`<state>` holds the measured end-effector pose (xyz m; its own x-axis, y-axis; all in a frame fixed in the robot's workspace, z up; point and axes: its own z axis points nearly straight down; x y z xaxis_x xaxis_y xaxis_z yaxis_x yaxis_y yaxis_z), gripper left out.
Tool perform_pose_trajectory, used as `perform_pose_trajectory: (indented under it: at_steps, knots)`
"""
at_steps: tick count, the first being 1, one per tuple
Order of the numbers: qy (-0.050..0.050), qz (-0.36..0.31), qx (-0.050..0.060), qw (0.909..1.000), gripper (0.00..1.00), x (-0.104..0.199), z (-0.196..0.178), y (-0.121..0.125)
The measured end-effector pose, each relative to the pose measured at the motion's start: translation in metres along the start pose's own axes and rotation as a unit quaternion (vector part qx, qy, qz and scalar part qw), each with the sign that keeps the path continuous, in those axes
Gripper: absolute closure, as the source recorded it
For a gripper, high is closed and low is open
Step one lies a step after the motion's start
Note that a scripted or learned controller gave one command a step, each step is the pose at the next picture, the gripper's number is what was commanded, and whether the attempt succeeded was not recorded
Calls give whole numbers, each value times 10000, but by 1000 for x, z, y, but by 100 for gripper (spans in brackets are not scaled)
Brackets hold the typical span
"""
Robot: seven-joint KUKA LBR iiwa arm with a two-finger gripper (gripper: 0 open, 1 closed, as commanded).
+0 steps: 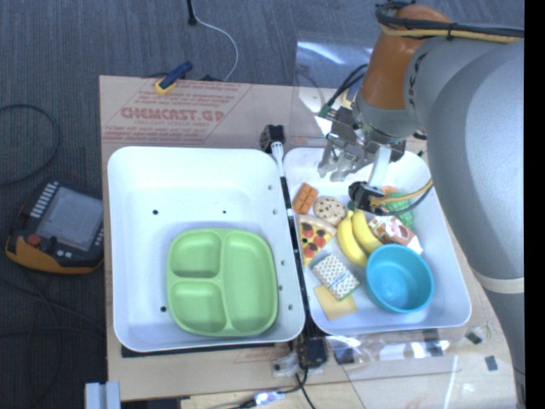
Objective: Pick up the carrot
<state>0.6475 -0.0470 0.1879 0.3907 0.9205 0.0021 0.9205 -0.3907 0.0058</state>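
Note:
The carrot [394,200] is a small orange toy with a green top. It lies in the right bin [451,301] near its far right side, just behind the bananas, and a black part and yellow cable of the arm partly cover it. My gripper [341,167] hangs over the far end of the right bin, left of the carrot and a little behind it. Nothing shows in its grasp.
The right bin also holds an orange food piece [304,198], a cookie [328,209], a pizza slice [312,238], bananas [355,235], a blue bowl [398,278], a patterned packet [334,274] and a yellow wedge [335,303]. The left bin [136,186] holds a green divided plate [223,281].

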Motion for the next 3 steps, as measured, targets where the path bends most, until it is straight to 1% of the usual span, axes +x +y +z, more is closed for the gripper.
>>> perform_pose_trajectory:
  at_steps: [1,2,3]
  knots:
    - [-24,-1117,-24,9937,100,-25,-125,36]
    - [-22,-256,58,9997,100,-3,-88,-64]
    - [-31,-968,58,9953,100,-56,-36,-71]
